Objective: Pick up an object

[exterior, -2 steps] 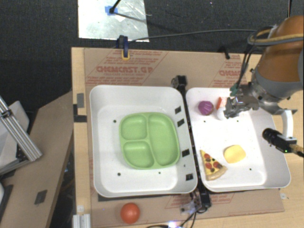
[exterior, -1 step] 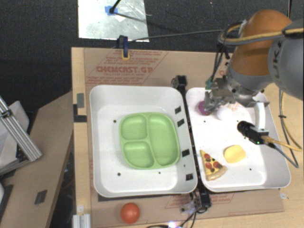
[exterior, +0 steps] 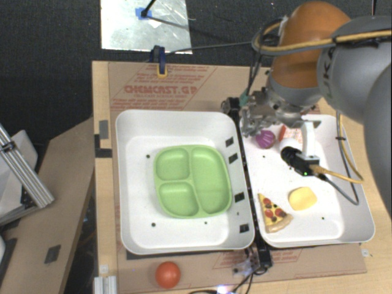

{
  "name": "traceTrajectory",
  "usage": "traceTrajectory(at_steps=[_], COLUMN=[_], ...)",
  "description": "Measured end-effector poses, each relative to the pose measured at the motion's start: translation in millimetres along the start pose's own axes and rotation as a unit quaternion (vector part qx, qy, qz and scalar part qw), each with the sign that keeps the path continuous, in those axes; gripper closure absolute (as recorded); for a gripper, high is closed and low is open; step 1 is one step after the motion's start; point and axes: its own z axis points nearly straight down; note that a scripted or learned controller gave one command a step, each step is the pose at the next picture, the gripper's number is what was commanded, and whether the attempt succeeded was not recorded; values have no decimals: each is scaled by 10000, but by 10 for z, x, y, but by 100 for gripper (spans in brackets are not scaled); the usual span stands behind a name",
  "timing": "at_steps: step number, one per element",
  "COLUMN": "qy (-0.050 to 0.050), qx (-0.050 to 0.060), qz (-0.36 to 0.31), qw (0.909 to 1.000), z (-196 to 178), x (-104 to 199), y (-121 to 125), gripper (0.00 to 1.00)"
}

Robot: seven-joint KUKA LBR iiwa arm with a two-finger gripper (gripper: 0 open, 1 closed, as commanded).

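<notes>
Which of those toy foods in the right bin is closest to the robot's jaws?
The purple piece, right under the gripper. The yellow piece and pizza slice lie farther toward the bin's front.

Even, fairly bright light from overhead falls across the two white bins (exterior: 184, 122), which read near blown-out on their floors and rims. Shadows are soft and short: a faint one hugs the green divided plate (exterior: 191, 181) in the left bin, a darker one pools under the arm (exterior: 343, 48) at the far end of the right bin. Behind the bins, a foil sheet (exterior: 144, 16) glares against a black backdrop that swallows detail. The arm's orange band (exterior: 306, 26) carries a dull highlight. Focus is mildly soft throughout, with coarse grain and slight blur on the cables around the wrist.
</notes>
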Motion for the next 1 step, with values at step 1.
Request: traceTrajectory(at_steps=[1], qy=[5], qx=[10], qz=[-5], qw=[10000], z=[206], x=[563], y=[180], gripper=[100])
